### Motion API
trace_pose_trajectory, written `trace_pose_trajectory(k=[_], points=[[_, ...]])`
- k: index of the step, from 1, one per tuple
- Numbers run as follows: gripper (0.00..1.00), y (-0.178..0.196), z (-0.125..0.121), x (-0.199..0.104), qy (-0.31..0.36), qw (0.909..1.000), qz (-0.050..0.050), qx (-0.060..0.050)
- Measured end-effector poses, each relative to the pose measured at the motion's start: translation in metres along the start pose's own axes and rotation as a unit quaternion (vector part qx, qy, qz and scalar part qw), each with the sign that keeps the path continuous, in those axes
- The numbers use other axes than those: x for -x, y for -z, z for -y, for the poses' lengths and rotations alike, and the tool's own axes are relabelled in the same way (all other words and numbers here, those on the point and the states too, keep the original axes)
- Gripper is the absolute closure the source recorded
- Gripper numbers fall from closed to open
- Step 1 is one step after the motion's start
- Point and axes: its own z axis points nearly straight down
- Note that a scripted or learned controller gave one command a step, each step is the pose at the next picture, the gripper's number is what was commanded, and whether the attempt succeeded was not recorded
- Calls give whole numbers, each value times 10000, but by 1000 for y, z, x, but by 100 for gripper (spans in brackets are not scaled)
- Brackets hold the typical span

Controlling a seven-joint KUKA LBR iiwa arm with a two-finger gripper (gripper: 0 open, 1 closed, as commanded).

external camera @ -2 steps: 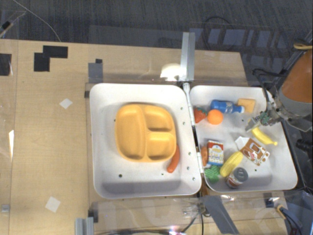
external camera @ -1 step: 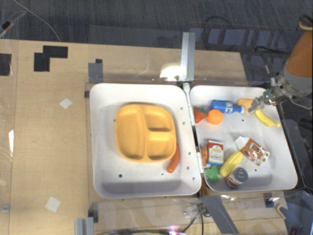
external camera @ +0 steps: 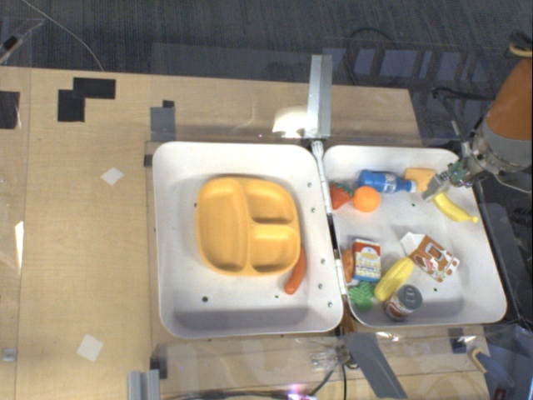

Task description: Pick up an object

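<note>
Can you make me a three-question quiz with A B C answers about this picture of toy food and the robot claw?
1. Where is the yellow divided plate?
A. left bin
B. right bin
C. on the bench outside the bins

2. What colour is the ball beside the blue bottle?
A. green
B. orange
C. purple

3. How does the can stand?
A. crushed flat
B. on the plate
C. upright near the corn

Answers:
1 A, the plate lies in the left bin.
2 B, the ball is plainly orange.
3 C, its round top faces up in the right bin, next to the corn.

The claw hovers above the banana.
</note>
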Motion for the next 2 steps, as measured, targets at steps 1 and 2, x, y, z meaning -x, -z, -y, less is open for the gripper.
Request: trace_pose_trajectory(k=[1, 2], points=[[100, 13, -3, 1, 32, 10000, 33, 32], [100, 48, -31, -55, -2598, 9657, -10, 0]])
